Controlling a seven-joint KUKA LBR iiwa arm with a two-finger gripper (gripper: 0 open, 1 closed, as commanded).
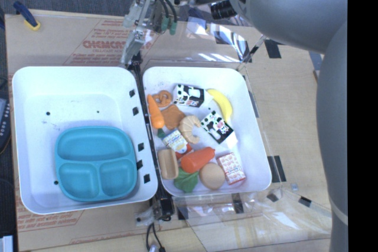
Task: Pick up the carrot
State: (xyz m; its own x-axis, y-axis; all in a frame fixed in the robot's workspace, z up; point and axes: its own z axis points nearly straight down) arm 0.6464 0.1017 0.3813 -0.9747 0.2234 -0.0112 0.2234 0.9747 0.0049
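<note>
The carrot (155, 113), a slim orange toy, lies lengthwise against the left wall of the right bin (253, 127), its narrow tip pointing to the far side. It is partly hemmed in by a brown food piece (173, 116) on its right. My gripper (132, 51) hangs beyond the far edge of the bins, above the cardboard, roughly over the divide between them. It is well away from the carrot, on the far side of it, with nothing in it.
The right bin is crowded: two cow-print cartons (190, 94) (215, 125), a banana (221, 102), a bread roll (190, 127), a red-orange vegetable (198, 159) with green leaves, an egg (211, 175), a red box (231, 167). A blue compartment tray (94, 163) lies in the left bin (35, 103).
</note>
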